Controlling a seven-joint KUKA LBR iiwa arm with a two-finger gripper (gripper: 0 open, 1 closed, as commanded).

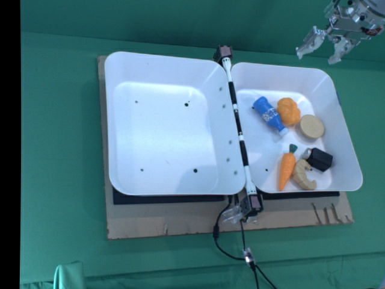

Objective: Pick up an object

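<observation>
Gripper spread wide, nothing between the fingers, hovering beyond the far rim of the right bin. Down-left of it inside that bin: blue bottle, orange lump, round biscuit, carrot.

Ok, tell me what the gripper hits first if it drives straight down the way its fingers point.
Probably the green cloth just beyond the right bin's far rim, or that rim itself. The gripper hangs open above the far right corner, fingers pointing down and slightly left. Depth is unclear from this single slanted view.
</observation>
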